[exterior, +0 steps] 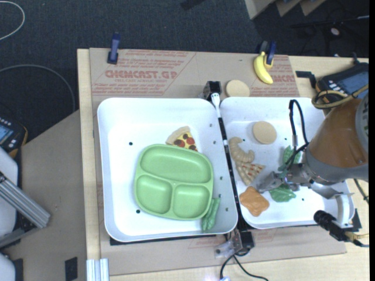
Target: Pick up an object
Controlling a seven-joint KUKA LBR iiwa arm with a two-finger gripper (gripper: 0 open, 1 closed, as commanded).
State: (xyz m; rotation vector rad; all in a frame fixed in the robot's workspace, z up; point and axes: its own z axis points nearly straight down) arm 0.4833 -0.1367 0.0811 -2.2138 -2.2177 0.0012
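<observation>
A: Where is your claw right now?

B: It is low in the right bin, down among the toy food. Its dark fingers point left, toward the waffle and the orange piece. I cannot tell whether they are spread or pressed together; they are too small and dark against the clutter, so do not count anything as held.

A: What is your likely target?

B: The green leaf is my guess. It lies just beside the claw, partly under the wrist, near the bin's front. It is flat, crumpled and bright green, thin at the edges.

A: What could go wrong for you here?

B: You could pinch two things at once, because the leaf, the waffle and the orange piece crowd together. A flat leaf may also slip out as you lift, since little of it stands up to grip. If you come down off centre, you may only shove it along the floor of the bin. The black cable loops over the bin close to the arm and could drag.

A: Is anything else near?

B: The croissant and the round cookie sit further back, apart from the claw. The green tray and pizza slice are in the left bin.
</observation>
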